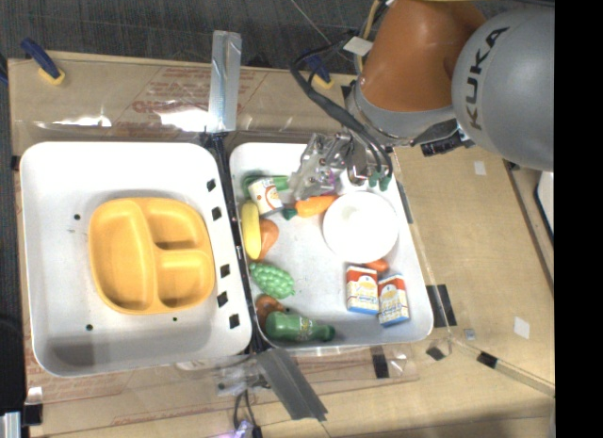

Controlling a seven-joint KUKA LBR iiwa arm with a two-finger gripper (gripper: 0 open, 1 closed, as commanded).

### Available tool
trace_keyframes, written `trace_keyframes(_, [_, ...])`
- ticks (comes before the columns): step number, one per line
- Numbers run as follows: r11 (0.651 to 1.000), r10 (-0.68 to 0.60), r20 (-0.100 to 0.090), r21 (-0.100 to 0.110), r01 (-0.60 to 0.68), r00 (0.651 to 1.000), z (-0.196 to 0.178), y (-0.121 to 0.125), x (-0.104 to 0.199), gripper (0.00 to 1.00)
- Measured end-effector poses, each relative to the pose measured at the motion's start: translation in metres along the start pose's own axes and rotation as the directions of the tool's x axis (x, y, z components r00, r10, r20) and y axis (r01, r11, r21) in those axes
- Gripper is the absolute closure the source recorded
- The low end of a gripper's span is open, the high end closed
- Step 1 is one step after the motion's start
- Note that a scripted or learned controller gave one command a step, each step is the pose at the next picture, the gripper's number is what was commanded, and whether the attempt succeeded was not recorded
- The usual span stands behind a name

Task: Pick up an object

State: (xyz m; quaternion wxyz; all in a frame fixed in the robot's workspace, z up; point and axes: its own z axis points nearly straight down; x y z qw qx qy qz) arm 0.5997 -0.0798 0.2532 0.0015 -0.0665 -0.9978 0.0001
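Note:
My gripper (318, 170) reaches into the back of the right bin (415, 267) under the orange wrist band. It hangs just above an orange carrot (317, 206) and a small green, white and orange carton (268, 191) lying on its side. Nothing shows held in it. A white round bowl (360, 224) sits just right of the carrot. A yellow banana (251, 230) lies along the bin's left wall, with an orange-brown fruit (269, 235) beside it.
Towards the front of the right bin lie green grapes (271, 279), a green bottle (298, 329) and two small red and white cartons (363, 290). The left bin (47, 201) holds a yellow divided tray (151, 252).

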Motion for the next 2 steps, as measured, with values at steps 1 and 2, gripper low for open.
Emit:
trace_keyframes(1, [0.994, 0.11, 0.005, -0.001, -0.11, 0.994, -0.019, 0.047, -0.008, 1.0])
trace_keyframes(2, [1.0, 0.027, 0.006, 0.0, -0.027, 1.0, -0.02, 0.047, -0.046, 1.0])
